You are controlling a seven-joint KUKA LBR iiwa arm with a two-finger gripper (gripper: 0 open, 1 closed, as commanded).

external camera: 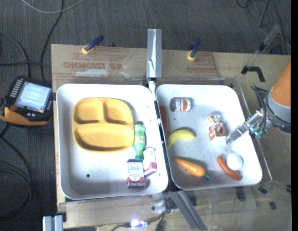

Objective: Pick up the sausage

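In the left white bin (65, 129) sit one yellow plastic tray (103, 124), one green bottle (139, 139) and two small cartons (142, 170). The right white bin (197, 91) holds one can (180, 104), one yellow lemon (180, 137), one orange carrot (190, 167), one white egg (234, 160) and the one orange-red sausage (229, 170), near right corner, touching the egg. It looks light, smooth and slippery, so I'd pinch its middle. My gripper (235, 134) hangs just above it, and I cannot tell how it is set.

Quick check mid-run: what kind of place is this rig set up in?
Probably a robotics lab bench: two white bins of toy food, a teach pendant on the carpet with loose cables, and clamps pinning the board.
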